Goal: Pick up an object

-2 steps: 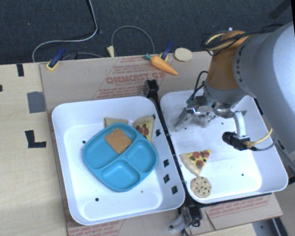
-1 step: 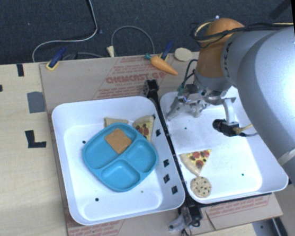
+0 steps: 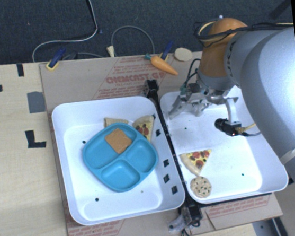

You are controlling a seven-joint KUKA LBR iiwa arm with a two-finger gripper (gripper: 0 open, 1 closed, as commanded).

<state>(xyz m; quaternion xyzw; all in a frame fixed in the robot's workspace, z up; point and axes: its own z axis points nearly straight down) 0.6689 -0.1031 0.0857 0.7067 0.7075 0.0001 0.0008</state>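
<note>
Looking down at a slant on two shallow, glossy white plastic bins set side by side on a brown cardboard sheet (image 3: pixel 126 74). The left bin (image 3: pixel 78 203) holds a blue, smooth, three-compartment tray (image 3: pixel 121 158); a flat tan square, like a toast slice (image 3: pixel 119 140), lies in the tray's upper compartment. A pizza wedge (image 3: pixel 145 125) is tucked against the tray's upper right edge. The right bin (image 3: pixel 262 181) holds a triangular pizza slice (image 3: pixel 196 160) with red toppings and, just below it, a round speckled cookie (image 3: pixel 201 187). An orange carrot-shaped toy (image 3: pixel 163 65) lies on the cardboard above the bins. The gripper (image 3: pixel 191 104), of grey metal, hangs over the upper left part of the right bin, well apart from the slice and cookie; nothing is seen between its parts, and whether it stands apart or together cannot be told.
</note>
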